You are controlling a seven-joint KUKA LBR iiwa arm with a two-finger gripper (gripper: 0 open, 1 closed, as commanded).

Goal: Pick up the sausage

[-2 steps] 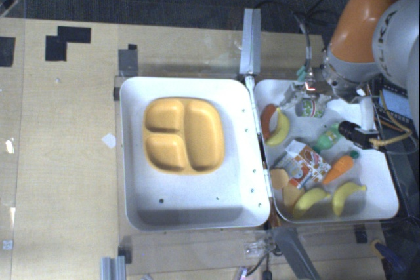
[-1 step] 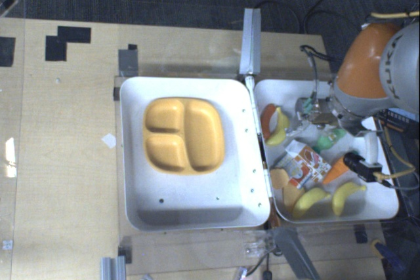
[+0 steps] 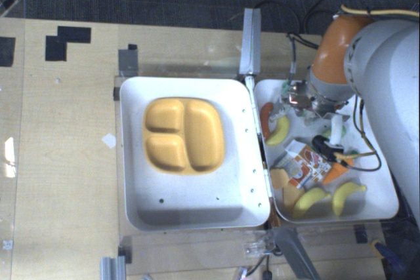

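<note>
The sausage is a reddish-brown piece lying along the left wall of the right bin, partly tucked behind a yellow banana. My gripper hangs over the upper part of that bin, just right of and a little beyond the sausage, under the orange-banded wrist. Nothing is seen held by it.
The right bin also holds a printed snack packet, an orange carrot-like piece, and two more bananas near the front. A yellow divided plate sits in the left bin. The grey arm covers the bin's right side.
</note>
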